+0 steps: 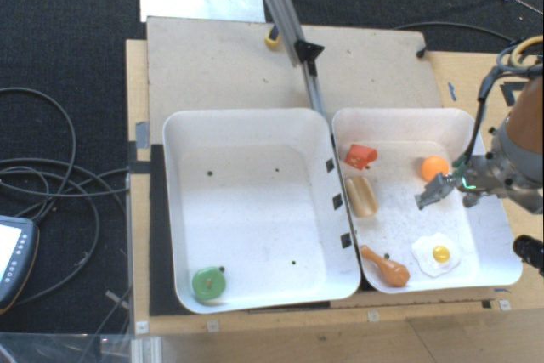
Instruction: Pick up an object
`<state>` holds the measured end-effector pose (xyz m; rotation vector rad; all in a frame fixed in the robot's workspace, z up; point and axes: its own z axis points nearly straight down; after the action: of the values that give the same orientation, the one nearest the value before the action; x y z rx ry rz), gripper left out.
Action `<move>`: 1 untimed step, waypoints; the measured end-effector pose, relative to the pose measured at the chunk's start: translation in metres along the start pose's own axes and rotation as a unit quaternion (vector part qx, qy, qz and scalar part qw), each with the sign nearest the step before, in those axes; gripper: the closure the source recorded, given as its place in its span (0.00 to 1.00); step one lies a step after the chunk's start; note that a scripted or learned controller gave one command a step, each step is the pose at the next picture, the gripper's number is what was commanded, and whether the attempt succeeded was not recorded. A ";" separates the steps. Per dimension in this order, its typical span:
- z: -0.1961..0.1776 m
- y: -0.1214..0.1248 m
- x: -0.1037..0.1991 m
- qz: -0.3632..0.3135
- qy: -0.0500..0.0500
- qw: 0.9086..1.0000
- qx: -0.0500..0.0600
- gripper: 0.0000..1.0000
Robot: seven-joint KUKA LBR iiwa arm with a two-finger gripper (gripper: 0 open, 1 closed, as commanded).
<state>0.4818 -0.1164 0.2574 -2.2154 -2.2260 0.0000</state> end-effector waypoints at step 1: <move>-0.001 0.001 0.000 0.001 0.000 1.000 -0.002 0.00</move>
<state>0.4823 -0.1166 0.2589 -2.2208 -2.2249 -0.0034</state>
